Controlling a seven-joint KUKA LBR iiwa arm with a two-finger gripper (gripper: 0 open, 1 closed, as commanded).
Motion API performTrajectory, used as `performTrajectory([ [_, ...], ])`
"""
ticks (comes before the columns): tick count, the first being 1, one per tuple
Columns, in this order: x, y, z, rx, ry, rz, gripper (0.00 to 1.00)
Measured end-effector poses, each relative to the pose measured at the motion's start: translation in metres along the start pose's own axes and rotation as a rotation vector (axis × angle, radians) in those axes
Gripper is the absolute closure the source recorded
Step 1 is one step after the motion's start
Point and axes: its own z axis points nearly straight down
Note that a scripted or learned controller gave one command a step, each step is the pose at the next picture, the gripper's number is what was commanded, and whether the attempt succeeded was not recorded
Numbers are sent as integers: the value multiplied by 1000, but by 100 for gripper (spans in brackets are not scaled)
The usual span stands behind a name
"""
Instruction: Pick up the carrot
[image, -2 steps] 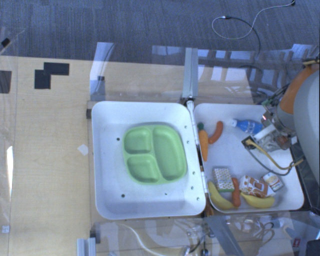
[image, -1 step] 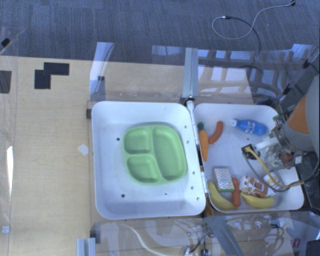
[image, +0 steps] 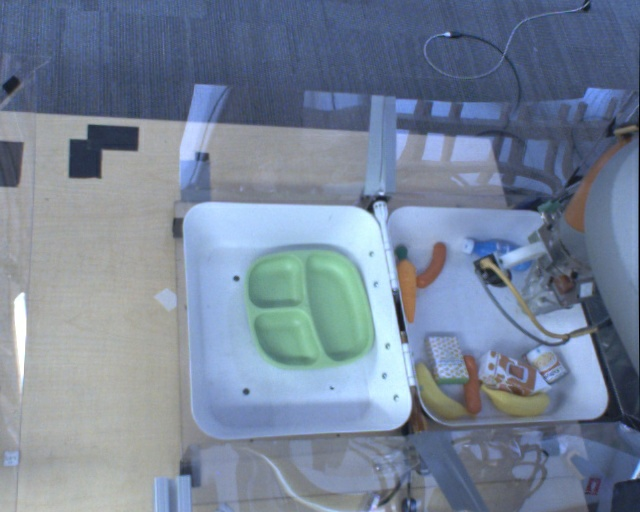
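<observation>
One carrot (image: 406, 288): slim, orange, green top, against right bin (image: 590, 400) left wall; end effector (image: 553, 270) state unclear.

A robotics lab: bench (image: 90, 300) with clear screens, loose cable (image: 470, 45).

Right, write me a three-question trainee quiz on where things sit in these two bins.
1. True or false: the green divided plate lies in the left bin.
2. The carrot lies: A) on the green plate; B) in the right bin, along its left wall; C) outside both bins, on the bench.
3. Fill the blank: the curved reddish sausage just right of the carrot lies in the ____ bin.

Key: 1 true; 2 B; 3 right.
</observation>
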Motion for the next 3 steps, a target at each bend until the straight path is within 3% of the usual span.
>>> performTrajectory([
  [1,-53,-10,-1,1,-1,-52,100],
  [2,-102,-20,-2,-2,4,6,100],
  [3,-58,-51,-102,3,-4,3,100],
])
